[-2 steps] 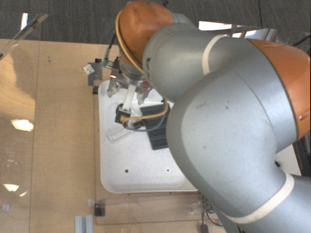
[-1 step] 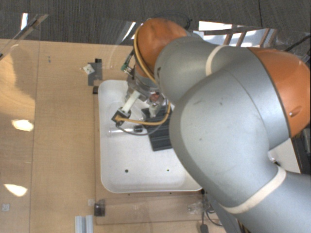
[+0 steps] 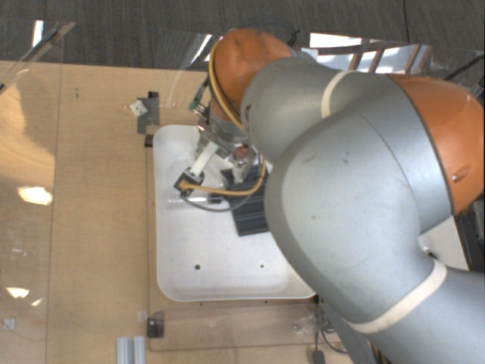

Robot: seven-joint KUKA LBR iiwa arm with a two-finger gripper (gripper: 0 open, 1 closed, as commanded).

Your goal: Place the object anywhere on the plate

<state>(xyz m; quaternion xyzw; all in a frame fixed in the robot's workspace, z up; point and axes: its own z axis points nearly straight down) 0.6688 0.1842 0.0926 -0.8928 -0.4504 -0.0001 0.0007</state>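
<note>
A: One shallow white plastic bin (image 3: 189, 279) showed, with the grey-and-orange arm (image 3: 356, 203) over its far end. Was the hand (image 3: 208, 174) clenched?

B: I couldn't tell. It hung low by the bin's far edge, beside one dark ridged flat piece (image 3: 250, 212) near the right wall.

A: Advice?

B: I'd confirm the object sat between the fingertips before lifting; I couldn't pick out the plate.
</note>
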